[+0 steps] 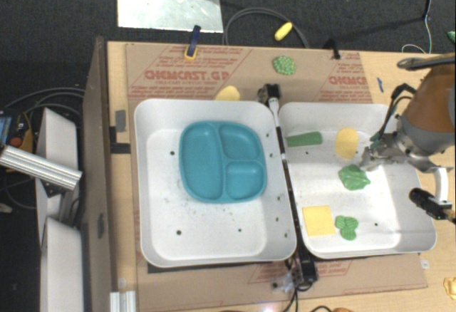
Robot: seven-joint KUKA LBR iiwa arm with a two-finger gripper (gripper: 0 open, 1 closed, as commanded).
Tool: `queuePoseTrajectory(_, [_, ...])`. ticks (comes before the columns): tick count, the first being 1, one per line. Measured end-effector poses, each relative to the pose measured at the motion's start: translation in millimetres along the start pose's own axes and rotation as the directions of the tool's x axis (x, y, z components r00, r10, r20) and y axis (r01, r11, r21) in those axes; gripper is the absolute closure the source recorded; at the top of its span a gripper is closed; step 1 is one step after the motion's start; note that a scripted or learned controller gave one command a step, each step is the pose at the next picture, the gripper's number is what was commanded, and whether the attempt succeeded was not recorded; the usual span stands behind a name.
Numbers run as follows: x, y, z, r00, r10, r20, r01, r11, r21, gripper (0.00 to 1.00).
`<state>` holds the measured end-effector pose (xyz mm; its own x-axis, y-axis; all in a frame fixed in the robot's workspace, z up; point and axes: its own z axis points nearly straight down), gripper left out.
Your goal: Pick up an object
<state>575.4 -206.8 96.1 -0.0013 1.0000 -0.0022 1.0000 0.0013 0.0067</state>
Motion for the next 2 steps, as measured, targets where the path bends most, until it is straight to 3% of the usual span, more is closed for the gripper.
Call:
queuePoseTrajectory(1, [5.9, -11.4, -47.1, 1.0, 0.001, -0.001, -0.001, 1.0, 0.002, 1.0])
queuePoseTrajectory(2, [5.9, -11.7, -44.5, 1.0, 0.001, -0.002, -0.001, 1.0, 0.004, 0.0])
